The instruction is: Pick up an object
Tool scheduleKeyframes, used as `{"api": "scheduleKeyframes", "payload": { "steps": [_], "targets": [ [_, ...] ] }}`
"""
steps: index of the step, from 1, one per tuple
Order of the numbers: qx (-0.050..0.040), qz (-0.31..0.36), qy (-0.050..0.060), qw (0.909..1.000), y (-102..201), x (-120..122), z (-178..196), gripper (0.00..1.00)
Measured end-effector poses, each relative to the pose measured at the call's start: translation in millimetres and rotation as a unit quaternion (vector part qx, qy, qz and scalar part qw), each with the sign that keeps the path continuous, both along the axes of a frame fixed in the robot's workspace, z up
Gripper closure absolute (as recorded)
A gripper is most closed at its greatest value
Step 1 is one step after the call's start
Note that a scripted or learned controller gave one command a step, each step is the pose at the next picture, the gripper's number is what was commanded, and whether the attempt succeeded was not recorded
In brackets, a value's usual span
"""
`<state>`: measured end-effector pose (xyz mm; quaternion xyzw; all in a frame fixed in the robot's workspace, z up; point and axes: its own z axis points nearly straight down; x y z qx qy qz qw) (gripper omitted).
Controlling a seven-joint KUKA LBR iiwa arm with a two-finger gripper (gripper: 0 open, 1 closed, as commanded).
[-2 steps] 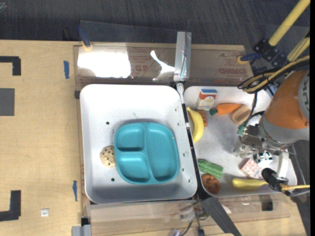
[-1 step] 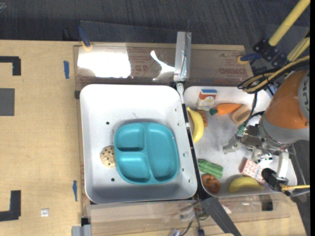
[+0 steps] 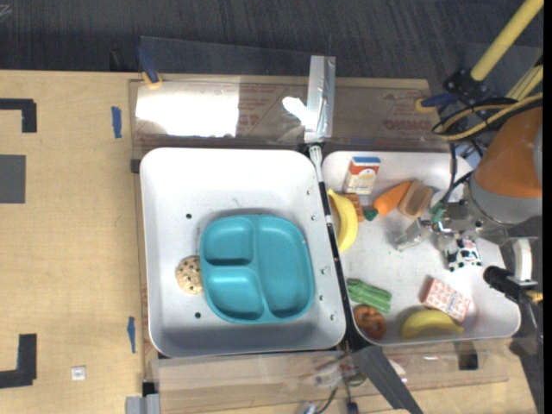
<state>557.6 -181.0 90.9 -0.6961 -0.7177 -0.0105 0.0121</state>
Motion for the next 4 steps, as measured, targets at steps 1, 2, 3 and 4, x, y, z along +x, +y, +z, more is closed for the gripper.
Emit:
{"api": "scheduleKeyframes", "payload": {
  "steps": [1,2,3,4],
  "targets": [
    [-0.0159,0.008,-0.006,0.9998,43.1,65.2,-4.7,0.00],
    [-0.0167,0.009,-0.005,0.9998,41.7,65.9,3.4,1.00],
    [-0.0158,-0.158,0.001,0.9874,119.6,111.1,92.7,1.00],
    [-0.0186,-0.063,0.002,0.9979,60.7,109.3,7.8,1.00]
  ]
}}
